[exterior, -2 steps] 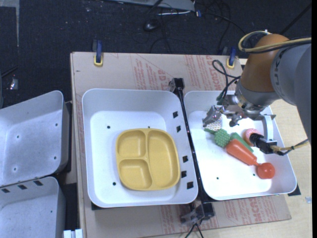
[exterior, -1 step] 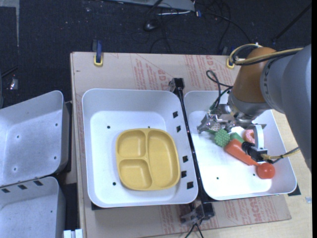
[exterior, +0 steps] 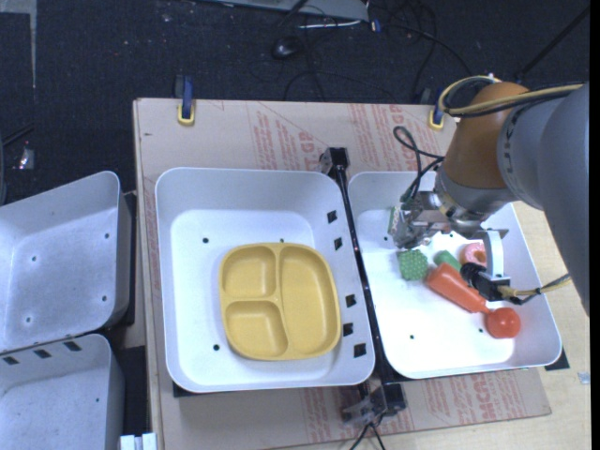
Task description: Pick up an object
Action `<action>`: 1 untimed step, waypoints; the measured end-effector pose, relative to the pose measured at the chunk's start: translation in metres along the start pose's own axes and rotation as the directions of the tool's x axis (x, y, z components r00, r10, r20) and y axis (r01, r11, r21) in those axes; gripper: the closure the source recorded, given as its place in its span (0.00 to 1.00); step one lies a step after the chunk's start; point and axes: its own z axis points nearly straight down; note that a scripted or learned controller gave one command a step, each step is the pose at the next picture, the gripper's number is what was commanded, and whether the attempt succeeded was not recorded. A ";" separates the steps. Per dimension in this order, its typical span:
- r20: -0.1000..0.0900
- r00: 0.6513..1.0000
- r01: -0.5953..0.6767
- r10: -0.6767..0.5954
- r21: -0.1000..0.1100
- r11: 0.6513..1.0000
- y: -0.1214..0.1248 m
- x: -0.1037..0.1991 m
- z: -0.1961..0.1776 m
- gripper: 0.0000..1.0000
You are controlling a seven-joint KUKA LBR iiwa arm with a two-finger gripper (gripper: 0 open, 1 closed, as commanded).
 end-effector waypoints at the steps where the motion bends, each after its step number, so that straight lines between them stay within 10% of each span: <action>1: 0.001 1.000 0.003 -0.003 -0.006 1.000 0.010 -0.004 -0.050 1.00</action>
